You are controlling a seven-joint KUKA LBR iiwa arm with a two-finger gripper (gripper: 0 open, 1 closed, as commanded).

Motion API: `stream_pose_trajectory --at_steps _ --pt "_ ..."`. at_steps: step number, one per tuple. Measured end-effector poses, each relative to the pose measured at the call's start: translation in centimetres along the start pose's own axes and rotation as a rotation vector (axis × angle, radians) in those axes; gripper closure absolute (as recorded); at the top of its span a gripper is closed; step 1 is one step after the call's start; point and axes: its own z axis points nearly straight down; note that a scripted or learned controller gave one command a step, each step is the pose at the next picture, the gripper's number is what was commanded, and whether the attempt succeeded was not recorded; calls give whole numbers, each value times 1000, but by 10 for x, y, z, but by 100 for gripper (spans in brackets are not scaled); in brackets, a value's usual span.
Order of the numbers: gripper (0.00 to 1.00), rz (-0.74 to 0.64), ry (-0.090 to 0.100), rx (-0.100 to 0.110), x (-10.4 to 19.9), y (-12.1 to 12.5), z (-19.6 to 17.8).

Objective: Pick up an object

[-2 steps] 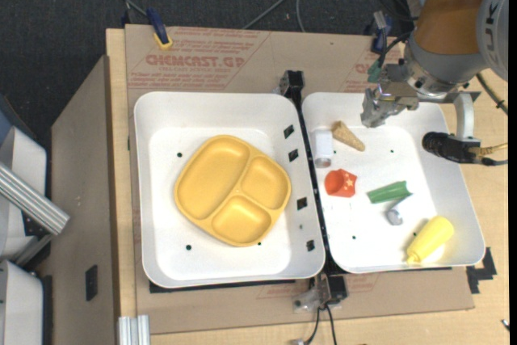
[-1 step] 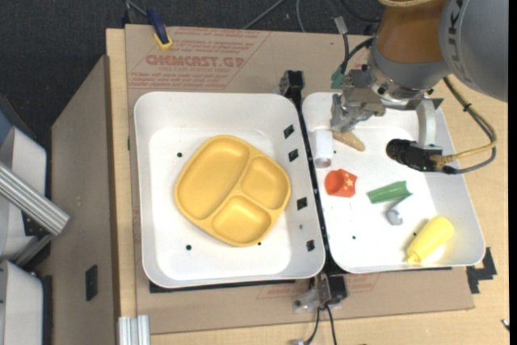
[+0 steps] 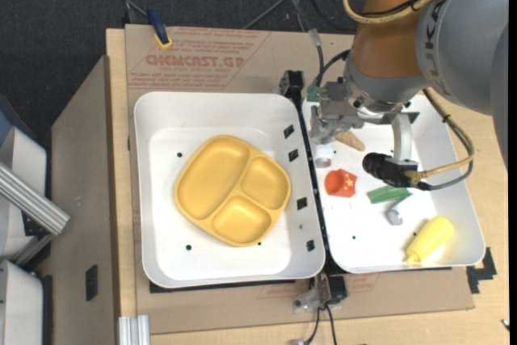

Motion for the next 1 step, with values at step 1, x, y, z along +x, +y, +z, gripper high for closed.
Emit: stream_pose_trajectory --at_steps 1 --pt "100 -1 0 -1 45 -14 -4"
